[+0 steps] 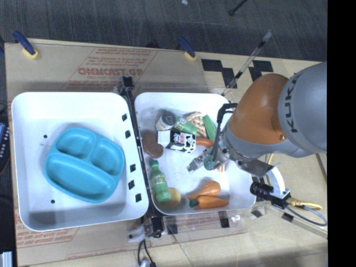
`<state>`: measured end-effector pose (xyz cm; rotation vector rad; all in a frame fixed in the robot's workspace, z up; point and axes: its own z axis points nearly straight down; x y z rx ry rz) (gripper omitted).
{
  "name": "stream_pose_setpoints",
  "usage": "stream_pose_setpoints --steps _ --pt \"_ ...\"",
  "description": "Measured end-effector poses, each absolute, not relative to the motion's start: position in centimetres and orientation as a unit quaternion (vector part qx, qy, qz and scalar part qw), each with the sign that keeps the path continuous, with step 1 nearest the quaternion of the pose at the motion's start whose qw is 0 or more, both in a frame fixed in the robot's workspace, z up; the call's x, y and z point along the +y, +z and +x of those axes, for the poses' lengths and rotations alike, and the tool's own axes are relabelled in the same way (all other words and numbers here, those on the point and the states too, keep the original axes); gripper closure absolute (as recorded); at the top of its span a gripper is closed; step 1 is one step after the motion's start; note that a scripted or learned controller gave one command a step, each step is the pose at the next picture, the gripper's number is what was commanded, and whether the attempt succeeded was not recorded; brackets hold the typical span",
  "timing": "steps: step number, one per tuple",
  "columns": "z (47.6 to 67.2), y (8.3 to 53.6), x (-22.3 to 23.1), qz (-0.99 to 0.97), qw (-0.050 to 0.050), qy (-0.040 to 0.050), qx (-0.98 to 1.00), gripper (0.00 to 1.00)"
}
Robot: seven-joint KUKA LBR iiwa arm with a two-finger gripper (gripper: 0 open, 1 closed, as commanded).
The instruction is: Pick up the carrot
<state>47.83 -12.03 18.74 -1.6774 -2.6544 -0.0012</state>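
Currently the carrot [210, 196] lies near the front wall of the right bin [183, 100], beside a green bottle [160, 183]. Tool [207, 161] hovers just above the carrot; finger state indeterminate.

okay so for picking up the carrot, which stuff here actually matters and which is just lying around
Matters:
carrots, two lying together near the right bin's front edge
hand, above and apart from them

Lying around:
green bottle
blue tray in the left bin
small can
brown disc
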Motion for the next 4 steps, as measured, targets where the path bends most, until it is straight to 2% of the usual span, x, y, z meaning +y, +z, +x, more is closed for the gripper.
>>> stream_pose_setpoints --steps 1,2,3,4 --pt "47.7 18.6 -12.2 -0.535 0.002 0.0012 -0.845 0.0" --pt "47.7 9.1 -17.1 -0.529 0.001 0.0007 -0.848 0.0" --pt "47.7 10.1 -17.0 -0.524 0.002 0.0014 -0.852 1.0" --pt "47.7 10.1 -17.0 -0.523 0.003 0.0017 -0.852 0.0"
